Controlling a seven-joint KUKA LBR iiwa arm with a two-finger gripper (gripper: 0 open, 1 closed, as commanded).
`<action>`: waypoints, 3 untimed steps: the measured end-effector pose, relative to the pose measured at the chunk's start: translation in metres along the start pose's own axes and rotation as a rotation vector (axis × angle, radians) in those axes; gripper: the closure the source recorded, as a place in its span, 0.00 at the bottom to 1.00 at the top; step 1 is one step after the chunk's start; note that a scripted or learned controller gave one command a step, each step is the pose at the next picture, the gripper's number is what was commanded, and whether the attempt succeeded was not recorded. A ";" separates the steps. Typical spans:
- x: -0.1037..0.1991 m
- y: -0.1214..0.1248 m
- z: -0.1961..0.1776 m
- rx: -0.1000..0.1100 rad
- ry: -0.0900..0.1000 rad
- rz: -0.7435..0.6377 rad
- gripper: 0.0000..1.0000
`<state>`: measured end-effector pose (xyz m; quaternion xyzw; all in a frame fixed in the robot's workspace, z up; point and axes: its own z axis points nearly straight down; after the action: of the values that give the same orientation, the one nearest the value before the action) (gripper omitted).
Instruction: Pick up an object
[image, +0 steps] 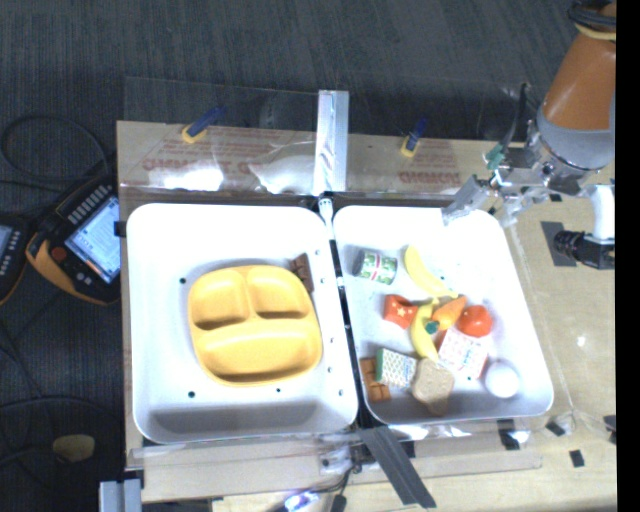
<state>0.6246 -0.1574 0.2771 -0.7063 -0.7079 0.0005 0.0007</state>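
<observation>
The right bin (520, 300) holds several toy foods. Among them are a green and white can (377, 266), a yellow banana (424, 270), a red piece (400, 311), a red tomato (476, 320), a white ball (501, 380) and a bread slice (433, 381). My gripper (488, 203) hangs over the bin's far right corner, above and behind the food. Its fingers look spread, with nothing between them.
The left bin (150, 300) carries a yellow divided plate (255, 322) and a small brown item (300, 266) at its far right. A metal divider post (331, 140) stands behind the bins. A handheld controller (85, 240) lies off the bench at the left.
</observation>
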 end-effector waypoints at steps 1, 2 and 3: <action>-0.038 -0.006 0.076 0.001 -0.003 -0.058 0.00; -0.002 0.022 0.122 0.000 -0.002 -0.149 0.00; 0.008 0.021 0.167 -0.001 -0.002 -0.015 0.00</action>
<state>0.6454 -0.1490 0.1105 -0.7009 -0.7133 0.0008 -0.0006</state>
